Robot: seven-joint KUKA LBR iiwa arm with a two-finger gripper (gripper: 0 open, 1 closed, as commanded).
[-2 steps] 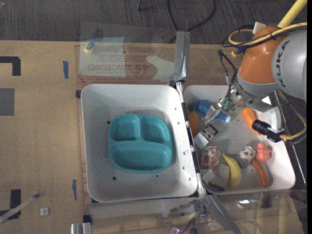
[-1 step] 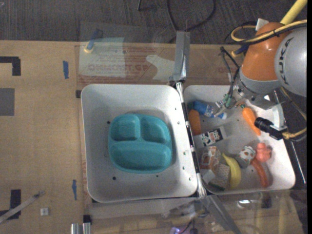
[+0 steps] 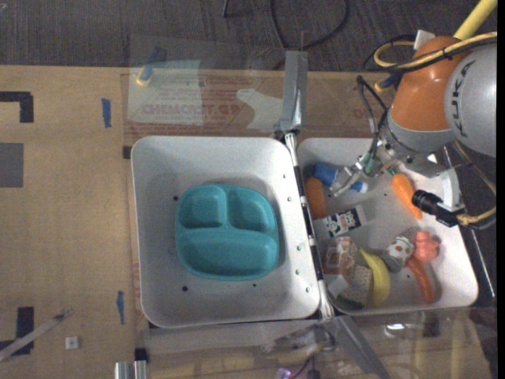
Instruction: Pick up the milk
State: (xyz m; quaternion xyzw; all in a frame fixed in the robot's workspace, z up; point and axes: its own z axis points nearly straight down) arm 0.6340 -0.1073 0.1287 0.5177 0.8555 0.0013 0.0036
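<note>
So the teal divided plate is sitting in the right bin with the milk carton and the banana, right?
Not quite. The camera view shows the teal divided plate alone in the left bin. The milk carton and banana are in the right bin.

The grey arm with its orange band (image 3: 442,93) is cut off by the right edge. It hides part of the small blue bottle (image 3: 323,170). Jaws' spacing is too blurred to tell.
</note>
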